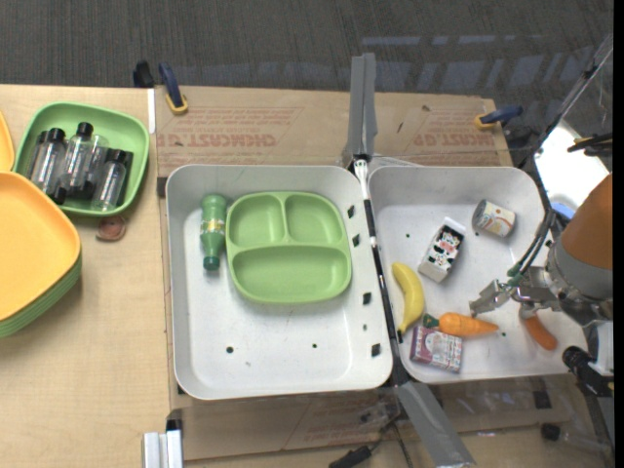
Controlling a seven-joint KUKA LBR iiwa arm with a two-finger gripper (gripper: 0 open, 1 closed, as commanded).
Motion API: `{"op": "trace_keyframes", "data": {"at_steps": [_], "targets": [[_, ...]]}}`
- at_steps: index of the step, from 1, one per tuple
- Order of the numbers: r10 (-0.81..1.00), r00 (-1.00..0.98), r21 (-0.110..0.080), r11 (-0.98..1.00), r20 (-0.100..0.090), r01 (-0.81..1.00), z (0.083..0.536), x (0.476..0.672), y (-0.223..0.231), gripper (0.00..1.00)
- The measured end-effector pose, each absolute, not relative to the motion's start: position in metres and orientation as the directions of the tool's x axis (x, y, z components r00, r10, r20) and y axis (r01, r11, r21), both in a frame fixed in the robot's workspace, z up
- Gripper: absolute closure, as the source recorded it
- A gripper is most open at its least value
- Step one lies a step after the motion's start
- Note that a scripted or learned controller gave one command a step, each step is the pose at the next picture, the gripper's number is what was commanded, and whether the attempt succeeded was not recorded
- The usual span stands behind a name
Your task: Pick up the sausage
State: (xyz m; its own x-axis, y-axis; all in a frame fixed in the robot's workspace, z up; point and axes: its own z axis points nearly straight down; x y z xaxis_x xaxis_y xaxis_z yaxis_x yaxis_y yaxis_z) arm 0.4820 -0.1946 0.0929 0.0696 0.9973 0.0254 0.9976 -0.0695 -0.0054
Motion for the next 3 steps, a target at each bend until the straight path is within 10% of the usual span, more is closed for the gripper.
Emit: {"op": "trace_keyframes", "data": {"at_steps": [3], "targets": [[0.997, 0.070, -0.005, -0.070, 0.025, 0.998, 0.0929, 0.4820, -0.1946, 0.00]]}}
